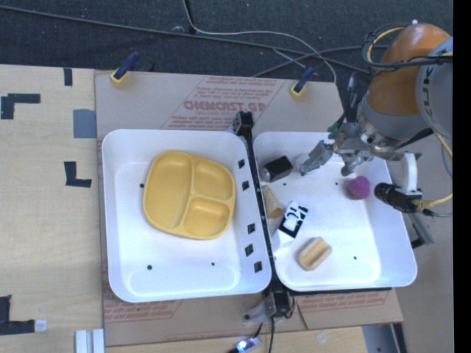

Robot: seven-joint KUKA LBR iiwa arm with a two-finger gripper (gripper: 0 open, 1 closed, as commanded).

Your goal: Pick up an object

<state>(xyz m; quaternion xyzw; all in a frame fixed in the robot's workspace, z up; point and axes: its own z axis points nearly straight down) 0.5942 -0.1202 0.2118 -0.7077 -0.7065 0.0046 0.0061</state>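
Now | tool [329, 162] | fingers apart | holds nothing | over right bin [383, 271]

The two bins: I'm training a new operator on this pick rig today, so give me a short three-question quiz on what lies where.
1. True or false: the yellow divided plate lies in the left bin.
2. Which thing lies nearest the gripper?
A. tan block
B. purple ball
C. black-and-white card
3. Fill in: the small black block lies in the ___ bin, near the divider.

Key: 1 true. 2 B. 3 right; it sits in the right bin, as do the ball, card and tan block.
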